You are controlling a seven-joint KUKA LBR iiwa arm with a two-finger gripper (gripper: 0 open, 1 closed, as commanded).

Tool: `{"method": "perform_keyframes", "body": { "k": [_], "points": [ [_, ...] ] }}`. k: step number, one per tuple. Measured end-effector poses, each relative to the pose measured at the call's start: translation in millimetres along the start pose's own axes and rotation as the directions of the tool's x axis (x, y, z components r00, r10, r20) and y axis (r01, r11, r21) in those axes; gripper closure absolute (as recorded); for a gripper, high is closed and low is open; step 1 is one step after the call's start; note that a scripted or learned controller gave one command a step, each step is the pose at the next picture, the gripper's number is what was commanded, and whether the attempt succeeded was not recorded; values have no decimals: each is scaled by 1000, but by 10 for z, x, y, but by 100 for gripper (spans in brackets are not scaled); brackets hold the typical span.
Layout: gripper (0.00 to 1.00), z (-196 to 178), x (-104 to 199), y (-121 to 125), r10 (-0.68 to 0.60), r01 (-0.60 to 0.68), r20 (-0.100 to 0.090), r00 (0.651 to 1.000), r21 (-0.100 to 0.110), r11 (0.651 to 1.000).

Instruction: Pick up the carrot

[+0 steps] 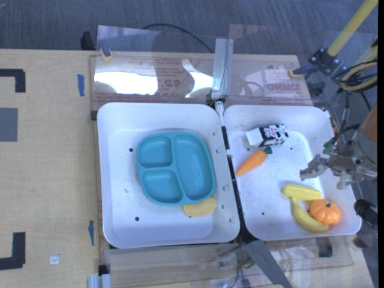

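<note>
The gripper (pixel 327 171) hangs at the right edge of the right bin (pixel 282 218), its grey metal parts jutting leftward over the white floor. It carries nothing; whether it is released or clenched I cannot tell, since the angle is poor.

The carrot (pixel 251 162) lies well to the gripper's left and a little farther from the camera, flat on the bin floor near the divider between the two bins, its green top pointing up-right and its orange tip down-left. It is apart from the gripper and touches no other item, though a small black-and-white toy (pixel 268 135), possibly a cow, sits just beyond its green end.

Just below and left of the gripper lies a yellow corn cob (pixel 302 191). Nearer the camera still, a small orange pumpkin (pixel 325 212) rests against a banana (pixel 305 217).

Far to the gripper's left, in the left bin (pixel 114 161), a blue divided plate (pixel 176 167) lies flat, with a pale yellow piece (pixel 200 207) tucked at its near edge. Both bins sit on the wooden tabletop (pixel 48 161).
</note>
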State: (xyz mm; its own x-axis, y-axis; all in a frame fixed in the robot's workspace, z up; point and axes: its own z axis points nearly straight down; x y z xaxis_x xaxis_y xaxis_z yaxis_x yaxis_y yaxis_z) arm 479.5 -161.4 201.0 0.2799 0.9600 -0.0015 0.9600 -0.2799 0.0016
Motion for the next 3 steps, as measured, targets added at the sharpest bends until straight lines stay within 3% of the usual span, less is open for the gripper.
{"method": "perform_keyframes", "body": {
  "k": [1, 2, 3],
  "points": [
    [100, -98, 3, 9, -1, 1, 1, 1000, -3, 1000],
    [0, -94, 3, 8, -1, 1, 1, 1000, -2, 1000],
    [0, 1137, 328, -77, -90, 90, -3, 996, -4, 996]
  ]
}}
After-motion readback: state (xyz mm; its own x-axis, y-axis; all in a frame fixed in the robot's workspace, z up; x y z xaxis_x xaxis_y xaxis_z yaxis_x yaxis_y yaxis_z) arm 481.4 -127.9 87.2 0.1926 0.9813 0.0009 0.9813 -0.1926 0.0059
